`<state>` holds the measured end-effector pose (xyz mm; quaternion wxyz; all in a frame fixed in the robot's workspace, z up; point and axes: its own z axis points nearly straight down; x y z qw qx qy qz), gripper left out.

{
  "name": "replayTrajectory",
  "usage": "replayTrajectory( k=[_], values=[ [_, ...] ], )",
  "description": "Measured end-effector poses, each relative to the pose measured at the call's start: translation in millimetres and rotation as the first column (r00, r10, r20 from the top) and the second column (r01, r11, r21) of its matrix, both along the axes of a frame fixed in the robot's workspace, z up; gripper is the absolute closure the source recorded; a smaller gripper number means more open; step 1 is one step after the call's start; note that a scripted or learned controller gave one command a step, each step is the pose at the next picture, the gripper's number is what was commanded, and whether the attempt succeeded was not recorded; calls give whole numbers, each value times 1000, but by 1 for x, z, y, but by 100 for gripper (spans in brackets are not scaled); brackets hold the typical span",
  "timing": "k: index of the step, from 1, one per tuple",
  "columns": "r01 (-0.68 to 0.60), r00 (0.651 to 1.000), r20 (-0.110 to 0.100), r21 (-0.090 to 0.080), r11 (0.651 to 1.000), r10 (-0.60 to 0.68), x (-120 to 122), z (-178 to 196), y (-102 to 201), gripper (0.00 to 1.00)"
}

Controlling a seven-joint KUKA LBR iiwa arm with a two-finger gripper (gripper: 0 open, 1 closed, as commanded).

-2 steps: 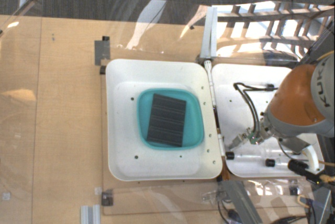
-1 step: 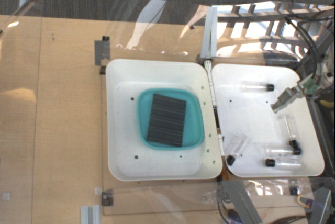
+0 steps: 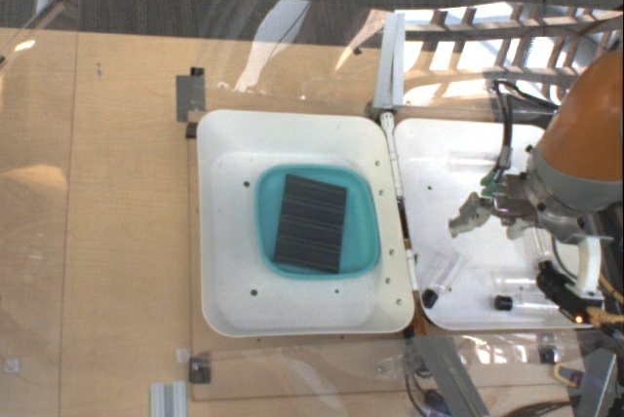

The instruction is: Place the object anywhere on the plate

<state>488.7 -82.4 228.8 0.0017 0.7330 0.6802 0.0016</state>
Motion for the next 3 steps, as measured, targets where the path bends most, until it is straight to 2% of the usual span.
replayTrajectory(
  k=[1, 2, 3],
  values=[
    [-147, 989, 11, -3, 989, 147, 3, -139, -13, 0],
    [-152, 988, 6, 0, 988, 152, 0, 108, 129, 0],
    [-158, 987, -2, 1, 987, 158, -1, 13, 164, 0]
  ],
)
